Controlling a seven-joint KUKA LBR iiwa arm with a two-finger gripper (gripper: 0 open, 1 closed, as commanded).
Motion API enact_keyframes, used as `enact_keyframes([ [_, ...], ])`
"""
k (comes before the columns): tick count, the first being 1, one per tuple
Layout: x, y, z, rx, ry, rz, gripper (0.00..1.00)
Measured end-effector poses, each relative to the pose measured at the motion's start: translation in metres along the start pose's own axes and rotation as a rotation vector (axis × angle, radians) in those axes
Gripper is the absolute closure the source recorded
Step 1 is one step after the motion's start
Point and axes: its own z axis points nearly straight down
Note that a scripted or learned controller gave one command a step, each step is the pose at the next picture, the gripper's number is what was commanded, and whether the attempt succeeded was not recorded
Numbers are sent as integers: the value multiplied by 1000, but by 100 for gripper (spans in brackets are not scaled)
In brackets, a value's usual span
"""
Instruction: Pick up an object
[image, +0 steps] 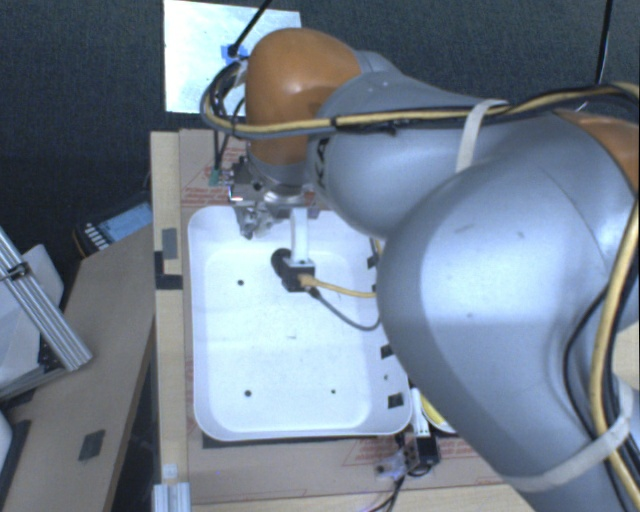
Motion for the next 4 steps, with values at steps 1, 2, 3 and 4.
enact_keyframes([
  [1, 0, 2, -140, -16, 6, -1, 100],
  [2, -1, -49, 60, 14, -4, 5, 100],
  [3, -60, -77, 55, 3, -1, 9, 100],
  [4, -21, -44, 87, -4, 2, -1, 100],
])
